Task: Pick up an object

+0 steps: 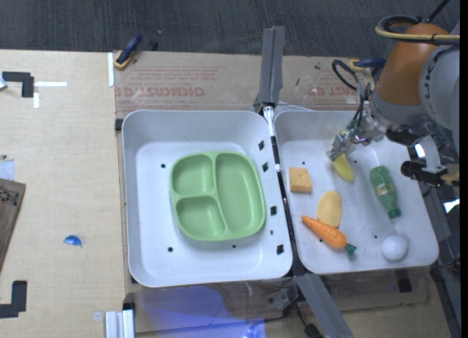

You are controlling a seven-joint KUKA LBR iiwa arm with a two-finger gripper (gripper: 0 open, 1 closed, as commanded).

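We see two white bins side by side: the left bin point(139, 205) holds a green divided plate point(217, 196), and the right bin point(420, 252) holds the loose items. The arm point(409, 66) reaches in, its gripper point(342, 148) just above a yellow banana-like piece point(344, 169); whether it is clenched we cannot tell. Nearby lie a green bottle point(384, 191), a carrot point(325, 232), a pale potato-like piece point(330, 208), a tan block point(300, 180) and a white ball point(395, 247).
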